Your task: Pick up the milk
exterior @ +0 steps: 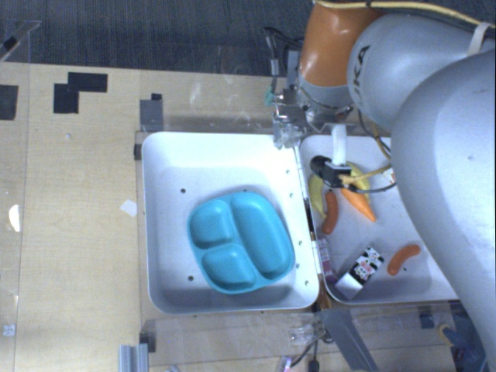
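Camera view shows the milk lying low in the right bin, lower right of the frame, while the hand hangs near the upper centre, its state unclear to me, probably because the approach is not begun.

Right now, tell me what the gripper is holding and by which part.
Cannot be told. The gripper sits at the bins' far edge, its tip too blurred to read. The milk lies apart from it in the right bin, near the front.
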`<state>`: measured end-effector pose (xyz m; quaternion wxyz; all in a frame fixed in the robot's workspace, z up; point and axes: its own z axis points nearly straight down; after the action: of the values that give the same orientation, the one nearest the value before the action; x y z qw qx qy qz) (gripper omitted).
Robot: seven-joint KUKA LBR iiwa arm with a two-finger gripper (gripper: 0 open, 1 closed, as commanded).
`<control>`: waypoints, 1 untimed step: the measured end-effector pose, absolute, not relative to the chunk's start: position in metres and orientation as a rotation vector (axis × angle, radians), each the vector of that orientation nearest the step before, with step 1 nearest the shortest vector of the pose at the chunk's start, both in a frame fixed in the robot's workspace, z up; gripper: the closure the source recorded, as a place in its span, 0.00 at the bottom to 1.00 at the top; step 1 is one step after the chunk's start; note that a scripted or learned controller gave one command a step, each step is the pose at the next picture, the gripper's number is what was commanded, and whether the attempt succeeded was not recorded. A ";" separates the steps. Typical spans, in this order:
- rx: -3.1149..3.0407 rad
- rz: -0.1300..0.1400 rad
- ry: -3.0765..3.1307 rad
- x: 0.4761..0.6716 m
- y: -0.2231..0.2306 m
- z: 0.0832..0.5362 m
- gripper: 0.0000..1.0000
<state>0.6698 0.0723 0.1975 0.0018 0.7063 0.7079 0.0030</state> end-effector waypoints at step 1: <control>2.621 0.009 1.728 0.669 0.140 0.300 1.00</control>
<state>0.6692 0.1397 0.2997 0.0011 0.8349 0.5503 0.0029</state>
